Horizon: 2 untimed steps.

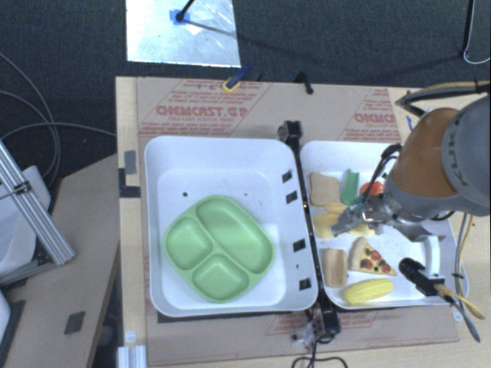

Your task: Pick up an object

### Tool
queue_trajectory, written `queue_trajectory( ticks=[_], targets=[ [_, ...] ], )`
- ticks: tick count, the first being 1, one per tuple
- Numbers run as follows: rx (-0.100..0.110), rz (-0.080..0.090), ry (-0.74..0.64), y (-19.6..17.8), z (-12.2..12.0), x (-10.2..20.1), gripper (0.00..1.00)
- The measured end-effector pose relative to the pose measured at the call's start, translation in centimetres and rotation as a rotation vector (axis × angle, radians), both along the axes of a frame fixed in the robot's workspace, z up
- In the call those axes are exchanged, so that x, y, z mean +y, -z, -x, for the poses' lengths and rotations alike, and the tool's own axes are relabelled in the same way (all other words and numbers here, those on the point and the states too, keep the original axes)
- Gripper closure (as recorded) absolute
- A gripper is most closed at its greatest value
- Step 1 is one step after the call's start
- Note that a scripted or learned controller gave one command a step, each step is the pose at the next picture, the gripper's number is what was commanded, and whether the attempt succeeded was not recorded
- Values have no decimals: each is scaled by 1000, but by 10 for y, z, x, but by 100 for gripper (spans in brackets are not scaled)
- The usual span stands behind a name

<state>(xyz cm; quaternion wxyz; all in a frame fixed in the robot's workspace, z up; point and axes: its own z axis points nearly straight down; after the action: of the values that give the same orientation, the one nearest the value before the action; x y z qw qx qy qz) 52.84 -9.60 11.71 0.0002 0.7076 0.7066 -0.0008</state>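
Yellow corn cob [370, 289] lies near, below the gripper [354, 219].

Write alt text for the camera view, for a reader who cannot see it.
A grey and orange robot arm reaches from the right into the right white bin, its pincer low among toy foods: a pizza slice, a corn cob, bread and a green piece. The left white bin holds a green divided plate.
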Motion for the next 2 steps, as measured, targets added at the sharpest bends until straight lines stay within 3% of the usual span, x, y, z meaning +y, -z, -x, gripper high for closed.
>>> queue_trajectory(
  ticks=[1,2],
  targets=[
    [-11,-4,3,30,39,-22,0],
    [-5,-2,-9,32,11,13,0]
  ],
)
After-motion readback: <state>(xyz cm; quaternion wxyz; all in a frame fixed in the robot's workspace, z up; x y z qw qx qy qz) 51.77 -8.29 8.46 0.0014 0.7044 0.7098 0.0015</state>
